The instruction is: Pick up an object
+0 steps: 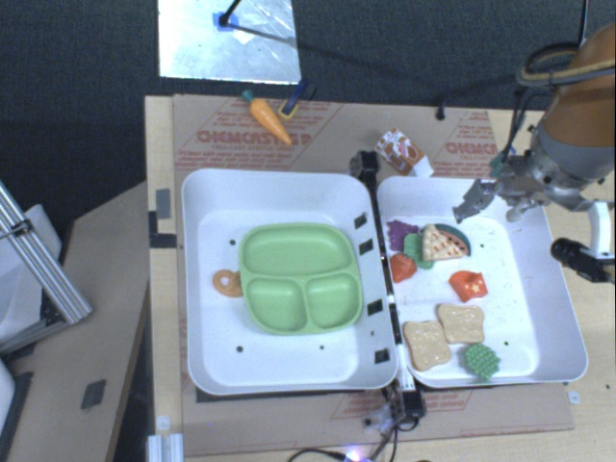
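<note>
The right bin (539, 258) holds several toy foods: a pizza slice (445, 243), a purple piece (399, 231), a green piece (414, 246), a red tomato (401, 268), a red wedge (469, 284), two bread slices (460, 322) (425, 344) and a green broccoli (480, 360). My gripper (494, 208) hangs over the bin's far part, just up and right of the pizza slice. It is open, with nothing between its fingers.
The left bin (207, 219) holds a green divided plate (298, 277) and an orange ring (227, 283). Beyond the bins lie a toy carrot (269, 120), a small packet (402, 152) and a foil sheet (229, 27). A ridge with black clips (377, 268) divides the bins.
</note>
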Robot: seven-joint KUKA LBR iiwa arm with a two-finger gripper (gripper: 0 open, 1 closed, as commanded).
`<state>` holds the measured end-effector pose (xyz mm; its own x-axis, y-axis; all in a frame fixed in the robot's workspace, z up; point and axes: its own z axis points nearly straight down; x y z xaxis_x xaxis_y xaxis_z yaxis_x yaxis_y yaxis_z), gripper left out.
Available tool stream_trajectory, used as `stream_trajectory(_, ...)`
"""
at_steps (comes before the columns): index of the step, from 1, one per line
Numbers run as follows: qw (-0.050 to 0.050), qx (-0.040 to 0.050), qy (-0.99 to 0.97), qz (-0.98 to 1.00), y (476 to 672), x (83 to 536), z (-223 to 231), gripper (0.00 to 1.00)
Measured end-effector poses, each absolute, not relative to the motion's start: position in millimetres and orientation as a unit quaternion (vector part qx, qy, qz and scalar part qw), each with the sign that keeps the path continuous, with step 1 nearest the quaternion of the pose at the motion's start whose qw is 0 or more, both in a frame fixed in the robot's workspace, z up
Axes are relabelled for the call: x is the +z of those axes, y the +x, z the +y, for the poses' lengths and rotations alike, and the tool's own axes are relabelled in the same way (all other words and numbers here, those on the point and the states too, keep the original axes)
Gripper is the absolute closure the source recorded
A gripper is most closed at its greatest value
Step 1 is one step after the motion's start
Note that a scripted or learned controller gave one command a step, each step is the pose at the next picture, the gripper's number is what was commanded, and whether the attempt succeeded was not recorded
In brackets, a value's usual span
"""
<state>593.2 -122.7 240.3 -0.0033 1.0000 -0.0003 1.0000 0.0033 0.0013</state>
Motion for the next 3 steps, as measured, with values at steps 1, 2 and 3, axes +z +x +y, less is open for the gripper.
stream_trajectory(1,-0.001,-0.0005,0.706,0.708,588.6,181,-116,0.0)
stream_trajectory(2,-0.001,-0.0005,0.706,0.708,588.0,132,-106,0.0)
stream_trajectory(3,0.008,0.001,0.708,0.706,591.9,90,-111,0.0)
